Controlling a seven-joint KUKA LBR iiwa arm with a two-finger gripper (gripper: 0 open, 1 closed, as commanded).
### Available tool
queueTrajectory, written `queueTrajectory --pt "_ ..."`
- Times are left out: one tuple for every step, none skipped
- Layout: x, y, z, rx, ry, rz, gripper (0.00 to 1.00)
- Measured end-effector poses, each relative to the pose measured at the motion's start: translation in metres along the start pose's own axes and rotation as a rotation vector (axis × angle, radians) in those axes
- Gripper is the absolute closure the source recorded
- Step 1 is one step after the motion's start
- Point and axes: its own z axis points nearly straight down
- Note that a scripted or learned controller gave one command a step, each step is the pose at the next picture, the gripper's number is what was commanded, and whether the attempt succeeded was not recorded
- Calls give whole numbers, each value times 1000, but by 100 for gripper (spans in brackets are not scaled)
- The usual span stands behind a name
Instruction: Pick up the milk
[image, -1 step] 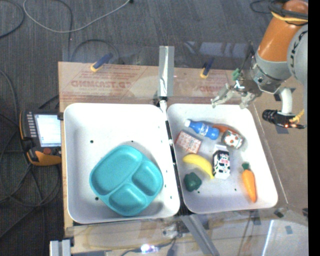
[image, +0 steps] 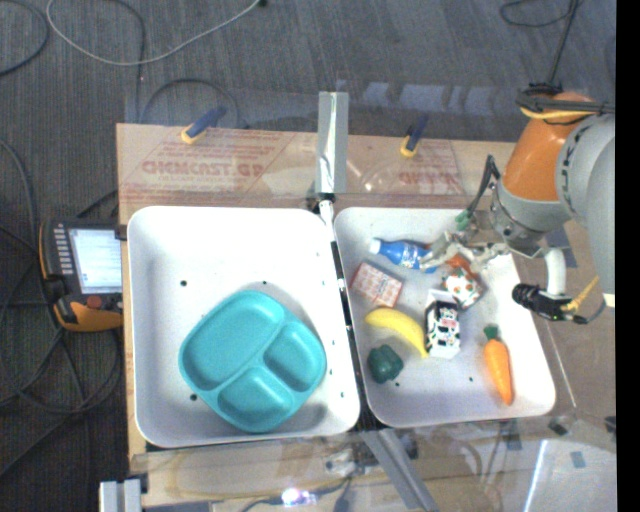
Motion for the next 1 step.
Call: queueTrajectory --pt "13 -52 32 -16 -3 107 0"
